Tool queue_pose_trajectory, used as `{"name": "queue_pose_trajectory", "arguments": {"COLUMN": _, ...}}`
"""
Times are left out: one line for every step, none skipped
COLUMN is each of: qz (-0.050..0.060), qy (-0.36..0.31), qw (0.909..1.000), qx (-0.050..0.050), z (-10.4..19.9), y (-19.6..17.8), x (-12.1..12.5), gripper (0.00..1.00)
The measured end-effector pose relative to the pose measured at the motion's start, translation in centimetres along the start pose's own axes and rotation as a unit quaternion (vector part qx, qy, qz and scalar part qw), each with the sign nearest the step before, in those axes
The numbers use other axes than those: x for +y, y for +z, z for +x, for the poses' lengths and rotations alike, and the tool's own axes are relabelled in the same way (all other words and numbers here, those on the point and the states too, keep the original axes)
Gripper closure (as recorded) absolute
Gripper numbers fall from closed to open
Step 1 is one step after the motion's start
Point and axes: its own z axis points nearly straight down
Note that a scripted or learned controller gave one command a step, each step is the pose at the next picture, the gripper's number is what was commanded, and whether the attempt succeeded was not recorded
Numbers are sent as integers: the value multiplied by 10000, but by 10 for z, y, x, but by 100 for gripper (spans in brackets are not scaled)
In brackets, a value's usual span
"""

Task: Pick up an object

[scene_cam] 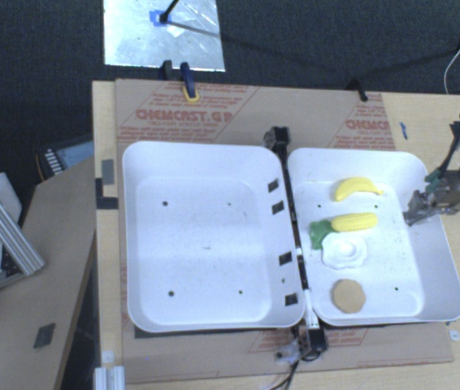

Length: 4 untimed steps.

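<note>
Four toy foods lie left of the pincer (its opening I cannot tell) in the right bin.

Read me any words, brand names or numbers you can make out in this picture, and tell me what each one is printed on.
"CHEMCAST GP" in red, on the brown sheet under the bins, upper left; the last letters are blurry.
"CHEMCAST" again in red, slanted, on the same sheet at upper right, only partly legible.
More red print shows along the sheet's front edge, too cut off to read.
No text is legible on the white bins, the toy foods or the pincer.
</note>
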Motion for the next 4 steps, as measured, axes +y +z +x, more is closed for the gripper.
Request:
{"name": "queue_pose_trajectory", "arguments": {"qz": -30, "qy": -21, "qw": 10000, "qx": -1, "z": 55, "y": -101, "x": 3, "gripper": 100}}
{"name": "queue_pose_trajectory", "arguments": {"qz": -54, "qy": -39, "qw": 10000, "qx": 14, "z": 146, "y": -235, "x": 19, "gripper": 100}}
{"name": "queue_pose_trajectory", "arguments": {"qz": 18, "qy": -10, "qw": 10000, "qx": 4, "z": 211, "y": -226, "x": 75, "gripper": 100}}
{"name": "queue_pose_trajectory", "arguments": {"qz": 23, "qy": -8, "qw": 10000, "qx": 6, "z": 273, "y": -225, "x": 134, "gripper": 100}}
